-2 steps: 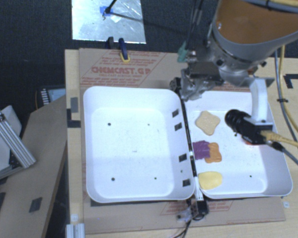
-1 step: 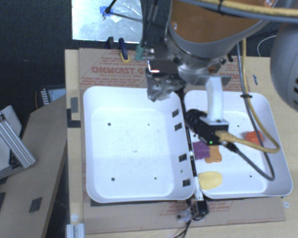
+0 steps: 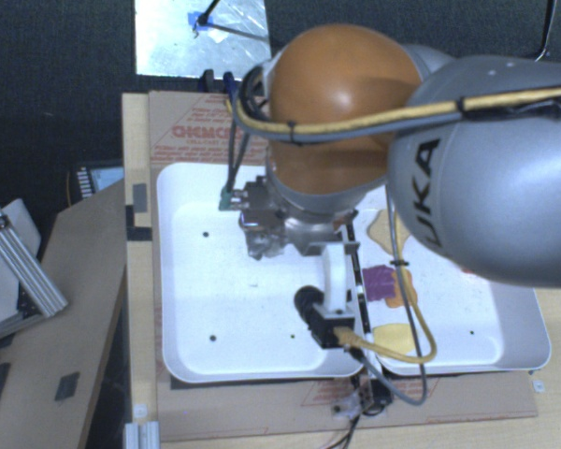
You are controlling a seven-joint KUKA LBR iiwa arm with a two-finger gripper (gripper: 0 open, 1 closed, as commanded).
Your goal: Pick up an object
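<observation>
Overhead, grey arm with orange band [image 3: 341, 110] reaching from the right, covering much of both shallow white bins [image 3: 206, 344]. Gripper [image 3: 279, 241] low over the left bin, near its inner edge; cannot tell its state. Just right of gripper, past the divider: flat purple piece [image 3: 381, 281], with yellow flat object [image 3: 393, 337] below it and tan flat piece [image 3: 385, 232] above. Brown cardboard surface [image 3: 182, 124] beneath the bins.
</observation>
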